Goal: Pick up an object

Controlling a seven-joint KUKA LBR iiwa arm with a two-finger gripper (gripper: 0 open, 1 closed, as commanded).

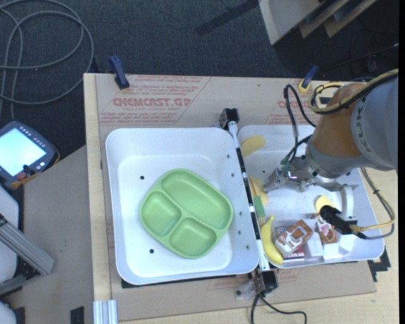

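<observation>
A dark grey carpeted floor point(50, 63) is surrounding the counter point(183, 95), which is lying under a sheet of brown cardboard printed with red lettering. Two blue clamps point(118, 71) are gripping its far edge. A grey cable point(38, 50) is looping across the floor at upper left. A handheld pendant point(22, 155) with a lit screen is sitting at the left. Pale furniture point(316, 19) is showing at top right.
</observation>
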